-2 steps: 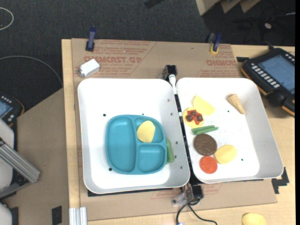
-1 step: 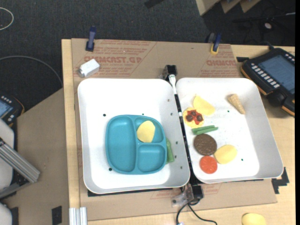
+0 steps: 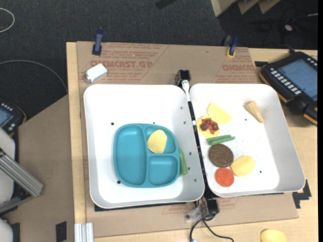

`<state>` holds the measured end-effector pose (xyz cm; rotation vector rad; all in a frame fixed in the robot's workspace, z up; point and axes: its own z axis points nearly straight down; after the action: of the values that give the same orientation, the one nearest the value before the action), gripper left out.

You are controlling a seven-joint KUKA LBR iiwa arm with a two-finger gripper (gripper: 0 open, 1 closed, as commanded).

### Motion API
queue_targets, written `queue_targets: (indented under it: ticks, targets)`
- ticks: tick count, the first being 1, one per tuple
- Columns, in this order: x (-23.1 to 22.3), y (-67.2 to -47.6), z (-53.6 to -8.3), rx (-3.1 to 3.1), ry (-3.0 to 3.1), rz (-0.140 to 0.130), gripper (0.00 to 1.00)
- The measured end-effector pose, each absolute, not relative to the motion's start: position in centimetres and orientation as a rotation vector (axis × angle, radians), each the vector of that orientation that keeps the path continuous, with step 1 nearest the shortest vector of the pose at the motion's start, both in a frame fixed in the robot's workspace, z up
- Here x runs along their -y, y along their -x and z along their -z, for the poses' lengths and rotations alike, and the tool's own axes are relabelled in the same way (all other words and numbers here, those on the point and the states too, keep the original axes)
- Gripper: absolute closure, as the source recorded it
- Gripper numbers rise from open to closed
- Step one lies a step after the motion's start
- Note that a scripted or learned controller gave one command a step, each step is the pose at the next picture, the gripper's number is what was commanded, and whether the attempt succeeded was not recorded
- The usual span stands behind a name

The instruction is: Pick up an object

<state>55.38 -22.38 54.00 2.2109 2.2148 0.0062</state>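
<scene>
Left bin (image 3: 96,135): we list one teal divided plate (image 3: 132,158), sitting toward the front. In its upper right compartment lies a yellow, lemon-like piece (image 3: 157,141). A green strip (image 3: 182,163) rests just beside the plate's right edge.

Right bin (image 3: 282,135): we list the loose items, clustered along the left half. A pale yellow wedge (image 3: 217,113) sits at the back; just below it a small red and dark piece (image 3: 207,125); then a green stick (image 3: 220,139); a brown round cookie (image 3: 221,155); a red round piece (image 3: 224,177) touching or nearly touching a yellow potato-like lump (image 3: 243,165). A tan cone (image 3: 255,111) lies well apart, near the back right.

Gripper: we cannot tell its state from this view.

Step in hand: we judge the pick not yet begun; nothing is lifted, and every candidate lies flat in a bin.

Next move: we judge it calls for choosing one target and descending over it. The cone stands clear of neighbours and looks the easiest; the clustered items risk a crowded grasp.
</scene>
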Motion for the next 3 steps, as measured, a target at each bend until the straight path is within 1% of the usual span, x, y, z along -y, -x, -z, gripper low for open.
queue_targets:
  ticks: [1, 2, 3]
  targets:
    - [22.4, -50.0, -48.3, -2.222, -2.228, 0.003, 1.0]
    - [22.4, -52.5, -53.8, -2.216, -2.213, -0.005, 1.0]
    - [22.4, -47.7, -47.1, -2.223, -2.228, 0.004, 1.0]
